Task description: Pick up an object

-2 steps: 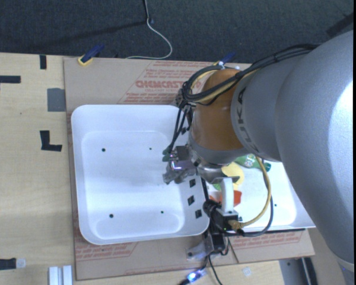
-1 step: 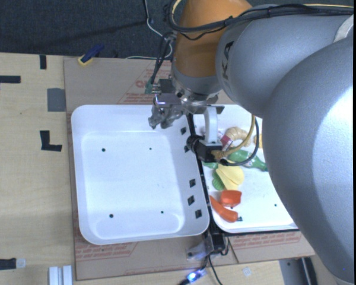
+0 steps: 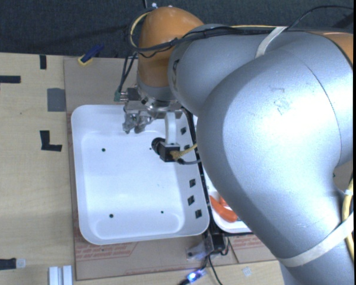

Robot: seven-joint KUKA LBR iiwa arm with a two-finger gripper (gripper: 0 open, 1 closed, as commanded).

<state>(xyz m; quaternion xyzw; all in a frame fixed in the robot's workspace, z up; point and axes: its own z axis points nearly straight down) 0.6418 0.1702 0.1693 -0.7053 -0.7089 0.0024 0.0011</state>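
While the pincer (image 3: 136, 122) hangs at the far edge of the left bin (image 3: 130, 218), whether it is clenched I cannot tell. An orange object (image 3: 219, 206) lies in the right bin (image 3: 237, 224), mostly hidden under the arm (image 3: 273, 129); a descent here likely grabs nothing.

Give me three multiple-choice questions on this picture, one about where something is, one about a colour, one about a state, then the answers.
1. Where does the pincer hang?
A. over the far edge of the left bin
B. over the wooden bench
C. over the right bin

2. What colour is the thing seen in the right bin?
A. blue
B. orange
C. green

3. Which way does the arm reach?
A. from the view's left
B. from the near edge
C. from the view's right

Answers: 1 A, the pincer sits above that bin's back wall. 2 B, an orange patch shows beside the arm. 3 C, its grey bulk fills the right side.
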